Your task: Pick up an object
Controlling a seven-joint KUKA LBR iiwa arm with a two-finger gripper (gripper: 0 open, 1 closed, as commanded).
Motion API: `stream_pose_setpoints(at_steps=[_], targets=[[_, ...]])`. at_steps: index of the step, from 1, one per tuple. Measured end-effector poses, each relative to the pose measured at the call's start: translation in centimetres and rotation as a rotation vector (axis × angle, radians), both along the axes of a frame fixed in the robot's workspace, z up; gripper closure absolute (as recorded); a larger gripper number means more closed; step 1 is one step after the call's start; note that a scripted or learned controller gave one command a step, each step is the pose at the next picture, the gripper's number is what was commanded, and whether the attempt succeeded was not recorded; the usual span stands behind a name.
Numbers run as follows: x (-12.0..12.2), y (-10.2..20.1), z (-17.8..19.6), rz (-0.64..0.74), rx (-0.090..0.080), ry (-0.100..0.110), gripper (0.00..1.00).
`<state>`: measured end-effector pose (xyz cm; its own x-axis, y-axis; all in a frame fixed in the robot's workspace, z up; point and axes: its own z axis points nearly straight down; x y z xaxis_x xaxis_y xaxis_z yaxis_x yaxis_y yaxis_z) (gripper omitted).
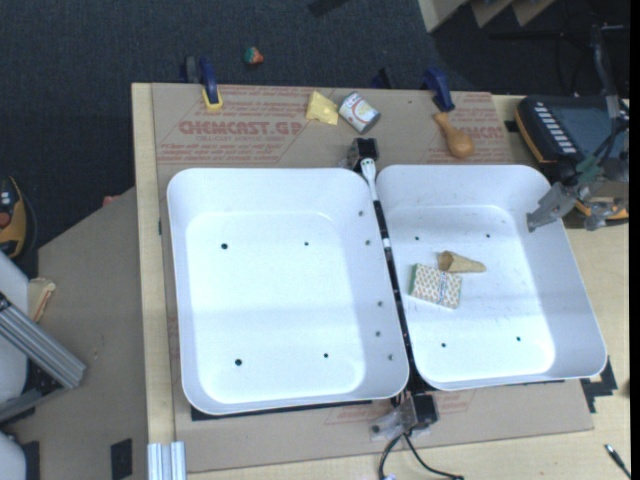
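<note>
In the right bin (560, 298), a small square pouch with a fine pattern (437, 288) lies flat near the bin's left side. A tan cone-shaped piece (460, 263) rests just above it, touching or almost touching it. My gripper (548, 210) shows as a grey shape at the bin's right rim, toward the back. It is well to the right of both objects and apart from them. Nothing shows in its grasp.
The left bin (200, 268) sits beside the right one. Behind the bins on the board lie a yellow wedge (322, 108), a small white box (358, 112) and a wooden piece (455, 138). Blue clamps (208, 80) hold the board. A black device (555, 128) sits at the right.
</note>
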<state>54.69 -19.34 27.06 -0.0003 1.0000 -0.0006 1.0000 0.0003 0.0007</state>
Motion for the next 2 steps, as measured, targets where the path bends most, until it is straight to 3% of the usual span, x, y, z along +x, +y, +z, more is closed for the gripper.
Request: stream_pose_setpoints(at_steps=[1, 2], targets=[[0.1, 0.0, 1.1, 0.001, -0.002, -0.003, 1.0], [2.5, -3.3, 17.8, 0.0, -0.01, -0.021, 1.0]])
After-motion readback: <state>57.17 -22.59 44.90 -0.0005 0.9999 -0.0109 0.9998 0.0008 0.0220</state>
